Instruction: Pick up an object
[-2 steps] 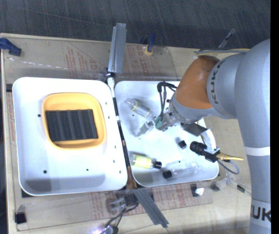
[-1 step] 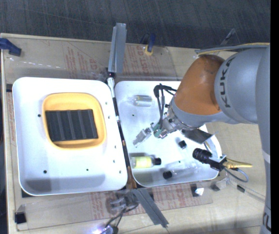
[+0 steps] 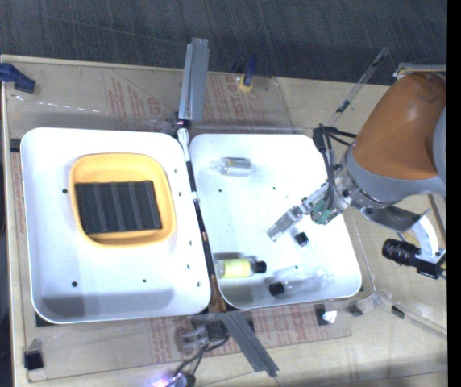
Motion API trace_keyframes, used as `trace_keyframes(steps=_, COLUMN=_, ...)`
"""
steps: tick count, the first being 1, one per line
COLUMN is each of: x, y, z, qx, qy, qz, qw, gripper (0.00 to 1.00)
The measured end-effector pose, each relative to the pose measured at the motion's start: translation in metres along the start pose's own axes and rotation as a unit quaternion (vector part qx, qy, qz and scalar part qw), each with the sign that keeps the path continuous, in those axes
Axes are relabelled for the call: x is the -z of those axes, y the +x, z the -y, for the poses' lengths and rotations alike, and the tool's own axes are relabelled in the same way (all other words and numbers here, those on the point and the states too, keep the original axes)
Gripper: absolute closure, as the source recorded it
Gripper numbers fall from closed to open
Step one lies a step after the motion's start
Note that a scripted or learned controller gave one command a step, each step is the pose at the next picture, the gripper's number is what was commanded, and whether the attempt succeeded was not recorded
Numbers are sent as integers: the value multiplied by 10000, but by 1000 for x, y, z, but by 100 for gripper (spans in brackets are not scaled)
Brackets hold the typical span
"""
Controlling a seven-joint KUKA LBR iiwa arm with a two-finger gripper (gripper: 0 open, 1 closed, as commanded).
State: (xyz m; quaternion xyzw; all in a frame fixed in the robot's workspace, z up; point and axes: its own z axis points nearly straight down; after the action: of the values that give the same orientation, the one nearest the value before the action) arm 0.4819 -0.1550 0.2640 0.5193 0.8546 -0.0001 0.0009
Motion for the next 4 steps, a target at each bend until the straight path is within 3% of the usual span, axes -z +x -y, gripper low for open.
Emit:
trace_keyframes(steps=1, x=-94, y=43, z=-21, qx=189, qy=24, qz=-23, qw=9998, gripper=0)
trace_keyframes(steps=2, x=0, y=-21, z=12, qx=689, qy=-1, qz=3, qw=9976, gripper=0)
trace_keyframes(steps=3, x=-74, y=44, z=-72, qx=955, qy=21, qz=-21, qw=9954, gripper=0)
trace_keyframes(steps=4, x=-41, y=78, z=-131, qx=1486, qy=10, qz=-10, qw=9889, gripper=0)
